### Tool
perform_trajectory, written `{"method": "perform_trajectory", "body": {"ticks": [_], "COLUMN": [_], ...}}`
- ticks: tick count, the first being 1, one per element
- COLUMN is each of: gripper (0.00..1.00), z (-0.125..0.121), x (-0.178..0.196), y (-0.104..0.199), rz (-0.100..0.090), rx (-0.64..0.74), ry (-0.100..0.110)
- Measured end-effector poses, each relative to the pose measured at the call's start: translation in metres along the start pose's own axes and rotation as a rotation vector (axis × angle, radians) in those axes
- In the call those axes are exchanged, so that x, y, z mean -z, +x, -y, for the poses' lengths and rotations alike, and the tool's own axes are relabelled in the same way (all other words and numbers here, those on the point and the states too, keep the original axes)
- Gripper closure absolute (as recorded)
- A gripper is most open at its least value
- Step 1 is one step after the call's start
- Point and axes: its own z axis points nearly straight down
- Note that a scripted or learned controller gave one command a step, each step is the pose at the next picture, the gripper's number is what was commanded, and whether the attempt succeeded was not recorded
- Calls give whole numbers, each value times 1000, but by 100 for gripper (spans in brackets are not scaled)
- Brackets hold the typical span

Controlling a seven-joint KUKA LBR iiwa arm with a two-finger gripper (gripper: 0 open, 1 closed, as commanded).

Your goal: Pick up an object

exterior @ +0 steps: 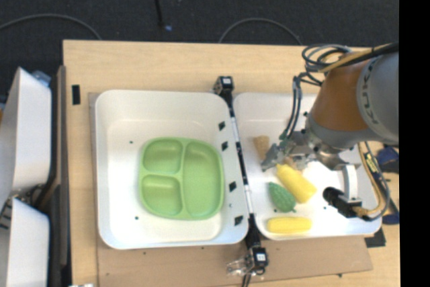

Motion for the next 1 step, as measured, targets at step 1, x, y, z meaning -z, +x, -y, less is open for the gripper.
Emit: {"method": "perform_trajectory", "body": {"ticks": [1], "gripper": [0], "z": [0], "x": [-40], "y": [-1], "rz": [0], "rx": [-1], "ry": [-1]}}
